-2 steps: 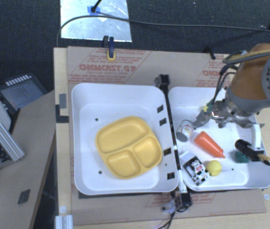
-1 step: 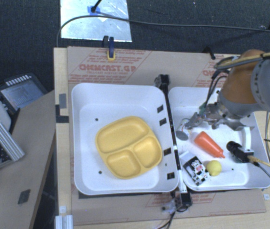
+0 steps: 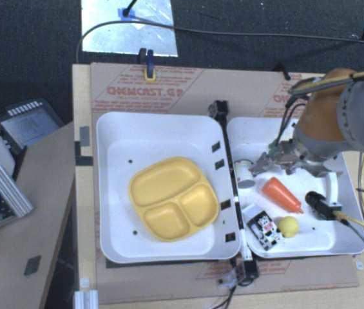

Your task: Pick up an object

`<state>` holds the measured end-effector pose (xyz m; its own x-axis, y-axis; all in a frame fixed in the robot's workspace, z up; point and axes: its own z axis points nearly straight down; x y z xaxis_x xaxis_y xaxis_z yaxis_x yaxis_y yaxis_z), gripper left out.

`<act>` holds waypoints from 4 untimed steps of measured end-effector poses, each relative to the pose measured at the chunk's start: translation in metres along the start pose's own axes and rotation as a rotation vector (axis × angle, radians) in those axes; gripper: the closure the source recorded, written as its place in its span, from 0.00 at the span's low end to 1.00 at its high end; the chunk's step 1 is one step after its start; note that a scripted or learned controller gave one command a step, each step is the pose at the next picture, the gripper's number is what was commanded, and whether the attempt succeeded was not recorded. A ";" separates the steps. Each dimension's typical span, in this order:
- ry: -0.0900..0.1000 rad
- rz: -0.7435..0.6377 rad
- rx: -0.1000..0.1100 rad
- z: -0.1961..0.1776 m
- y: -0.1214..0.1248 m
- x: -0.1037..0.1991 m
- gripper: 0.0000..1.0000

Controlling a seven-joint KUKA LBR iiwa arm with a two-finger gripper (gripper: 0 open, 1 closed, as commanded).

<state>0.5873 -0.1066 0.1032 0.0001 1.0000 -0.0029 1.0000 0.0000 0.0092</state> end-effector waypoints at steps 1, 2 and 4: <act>0.000 0.000 0.002 -0.009 0.000 0.000 1.00; 0.002 0.000 0.004 -0.053 -0.001 -0.005 1.00; 0.002 -0.004 0.003 -0.141 -0.005 -0.005 1.00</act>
<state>0.5810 -0.1110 0.2445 -0.0043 1.0000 -0.0010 1.0000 0.0043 0.0065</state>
